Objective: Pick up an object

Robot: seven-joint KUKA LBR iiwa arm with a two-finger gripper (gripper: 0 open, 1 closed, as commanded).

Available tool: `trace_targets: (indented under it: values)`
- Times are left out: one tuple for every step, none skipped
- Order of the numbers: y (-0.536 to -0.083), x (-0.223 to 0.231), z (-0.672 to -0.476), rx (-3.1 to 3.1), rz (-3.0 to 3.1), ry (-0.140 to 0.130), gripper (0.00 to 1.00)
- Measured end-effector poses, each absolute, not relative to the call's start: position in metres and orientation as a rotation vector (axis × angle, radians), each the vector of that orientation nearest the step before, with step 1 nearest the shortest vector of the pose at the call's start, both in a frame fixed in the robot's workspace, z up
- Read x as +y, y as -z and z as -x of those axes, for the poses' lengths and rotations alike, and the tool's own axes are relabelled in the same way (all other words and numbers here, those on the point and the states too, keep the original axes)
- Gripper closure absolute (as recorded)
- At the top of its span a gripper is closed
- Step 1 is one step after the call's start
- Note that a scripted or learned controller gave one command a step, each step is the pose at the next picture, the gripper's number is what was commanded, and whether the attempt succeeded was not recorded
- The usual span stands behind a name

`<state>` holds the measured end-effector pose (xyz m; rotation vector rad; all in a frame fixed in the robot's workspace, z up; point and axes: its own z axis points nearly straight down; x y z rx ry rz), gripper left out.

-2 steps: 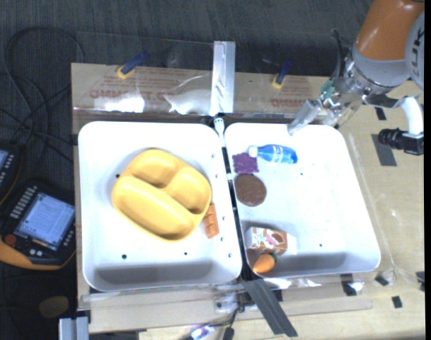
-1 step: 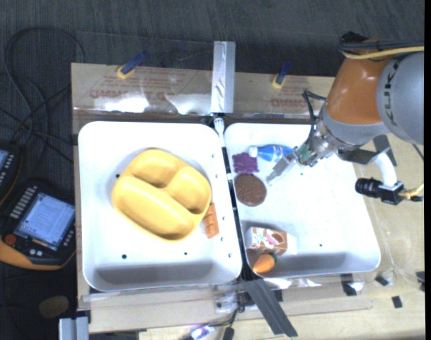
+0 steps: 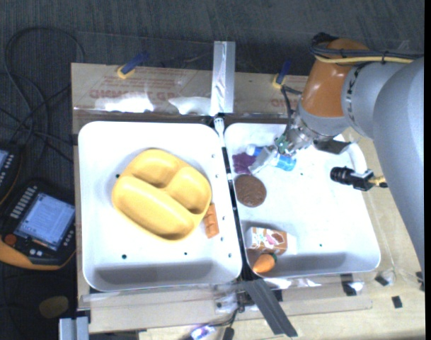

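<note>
In the camera view, red print is seen on the cardboard [image 3: 165,85] at the far edge of the bench, but it is too faint to be read. A pink and brown label is carried by the pack [image 3: 267,239] at the near left of the right bin [image 3: 328,225]; its writing is too small to be made out. No other lettering can be read.

The gripper [image 3: 289,145] is placed over the far left part of the right bin, with the orange band just above it. Whether it is parted or closed cannot be told, and nothing can be confirmed as held. The blue-white piece [image 3: 284,163] is found just beneath and beside the gripper. Its long axis seems to be laid slantwise, with the pale end toward the left and the blue end toward the right, though its shape is blurred.

A purple scrap [image 3: 242,163] is seen just left of that piece, and a brown disc [image 3: 250,190] lies nearer, close to the scrap. An orange ball [image 3: 263,263] is set against the pack's near side.

The left bin [image 3: 102,261] is largely taken up by a yellow lump [image 3: 162,193], with an orange stick [image 3: 211,222] beside its right edge.
</note>
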<state>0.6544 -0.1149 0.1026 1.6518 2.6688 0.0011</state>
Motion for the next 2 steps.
trace_targets:
  values:
    - [-0.0902, -0.1466, -0.6679, 2.717, -1.598, 0.004, 0.00]
    - [-0.1002, -0.1477, -0.6704, 2.706, -1.586, 0.003, 1.00]
